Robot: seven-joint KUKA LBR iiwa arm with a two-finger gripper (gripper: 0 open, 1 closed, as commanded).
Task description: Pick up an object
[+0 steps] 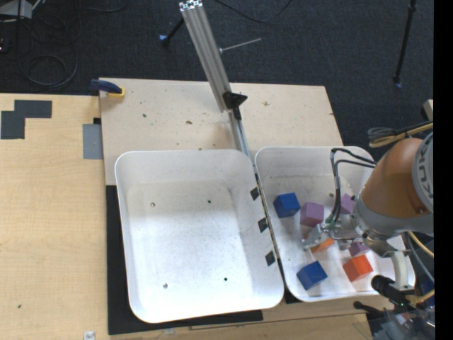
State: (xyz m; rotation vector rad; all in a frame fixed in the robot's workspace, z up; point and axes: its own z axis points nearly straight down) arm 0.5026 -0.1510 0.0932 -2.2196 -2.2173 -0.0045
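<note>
My gripper (pixel 320 241) is low inside the right bin (pixel 304 163), reaching in from the right under the orange-banded wrist (pixel 396 183). A small orange piece (pixel 324 246) lies right at the gripper's tip; whether it is held is unclear. A purple cube (pixel 311 213) sits just above the gripper, touching or nearly touching it. To its left lies a blue cube (pixel 286 204). A second blue cube (pixel 311 275) rests near the bin's front. An orange-red cube (pixel 358 267) sits at the front right. Two more purple pieces (pixel 347 204) (pixel 358 247) are partly hidden by the arm.
The left bin (pixel 141 190) stands beside the right one, sharing a divider wall with black clips (pixel 262 224). A slanted metal rail (pixel 212 62) rises from behind the bins. Cables (pixel 347 158) loop off the arm above the right bin.
</note>
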